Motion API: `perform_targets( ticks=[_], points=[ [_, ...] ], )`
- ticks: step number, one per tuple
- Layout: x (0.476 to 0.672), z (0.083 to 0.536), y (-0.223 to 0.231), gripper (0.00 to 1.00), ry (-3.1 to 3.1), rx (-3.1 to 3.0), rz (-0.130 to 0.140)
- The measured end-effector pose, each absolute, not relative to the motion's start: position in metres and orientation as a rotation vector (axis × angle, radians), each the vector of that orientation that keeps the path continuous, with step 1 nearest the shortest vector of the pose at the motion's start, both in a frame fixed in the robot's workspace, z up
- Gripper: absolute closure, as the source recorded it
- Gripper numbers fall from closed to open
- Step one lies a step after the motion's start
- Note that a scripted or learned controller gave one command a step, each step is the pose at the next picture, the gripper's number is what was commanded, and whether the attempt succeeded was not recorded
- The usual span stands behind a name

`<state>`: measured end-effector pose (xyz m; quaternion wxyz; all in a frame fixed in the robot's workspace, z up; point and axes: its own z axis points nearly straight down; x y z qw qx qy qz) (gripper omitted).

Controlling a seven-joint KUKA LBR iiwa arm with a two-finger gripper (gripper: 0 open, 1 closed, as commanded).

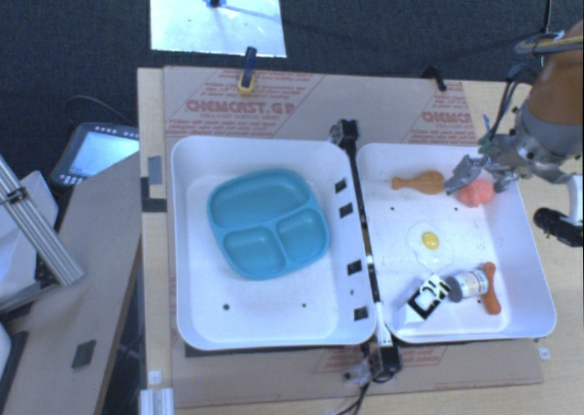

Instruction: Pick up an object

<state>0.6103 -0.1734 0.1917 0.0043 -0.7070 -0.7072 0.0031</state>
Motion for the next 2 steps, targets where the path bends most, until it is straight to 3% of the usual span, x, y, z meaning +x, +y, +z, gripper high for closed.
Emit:
perform_targets(
  ticks=[1, 2],
  points=[
    [0.613, 0.199, -0.173, 0.0, -2.226, -2.219, -0.001],
    [0.612, 0.141, -0.182, 0.0, -2.221, -2.219, 0.003]
  ],
)
